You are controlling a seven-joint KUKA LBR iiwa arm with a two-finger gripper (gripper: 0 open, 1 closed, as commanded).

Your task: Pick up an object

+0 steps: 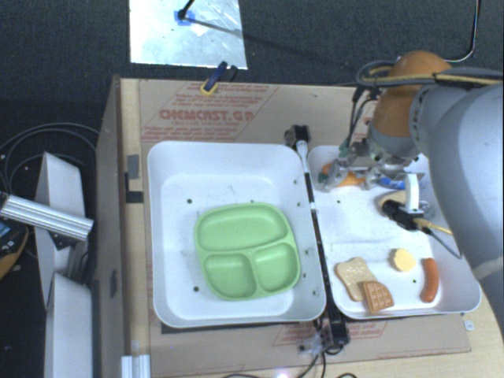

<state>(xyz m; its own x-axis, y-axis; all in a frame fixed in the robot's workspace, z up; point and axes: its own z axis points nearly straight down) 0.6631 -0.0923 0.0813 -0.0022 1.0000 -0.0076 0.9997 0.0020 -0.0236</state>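
Observation:
My gripper [337, 172] is down at the back left corner of the right bin [457, 298]. An orange piece [349, 180] lies right beside it, partly hidden by the gripper; I cannot tell whether they touch. A small blue item [391, 183] lies just to the right of it, under the wrist. Toward the front of this bin lie a slice of toast [352, 272], a brown waffle [377, 295], a pale yellow round piece [403, 259] and a reddish sausage [429, 279].
The left bin [169, 211] holds a green divided plate [247, 249]. A narrow divider [313, 211] runs between the two bins. The grey arm [461, 156] covers the right bin's back right part.

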